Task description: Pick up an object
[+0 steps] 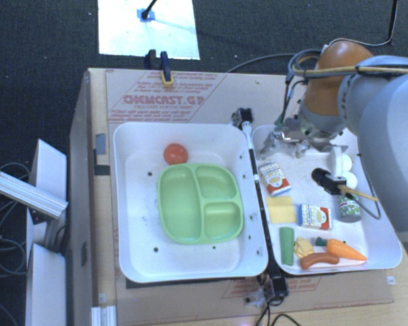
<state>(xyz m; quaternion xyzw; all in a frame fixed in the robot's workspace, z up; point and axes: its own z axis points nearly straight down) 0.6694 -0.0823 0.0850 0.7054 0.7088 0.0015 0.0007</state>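
The end effector (294, 140) hovers at the far end of the right bin (387, 246), with nothing visibly gripped. I cannot tell its state, so the pick looks not yet done.

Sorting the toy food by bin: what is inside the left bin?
The left bin holds a green divided plate and, beside it toward the far wall, a red-orange ball. Whatever lies under the plate is covered.

From my remote station: the gripper (290, 140) hangs over the far end of the right bin (387, 250). Just below it lies a small carton (274, 178), then a yellow block (281, 210); a carrot (345, 250) lies farther off. Left of it (in the left bin (132, 202)) sit a green tray (198, 203) and a tomato (175, 153).
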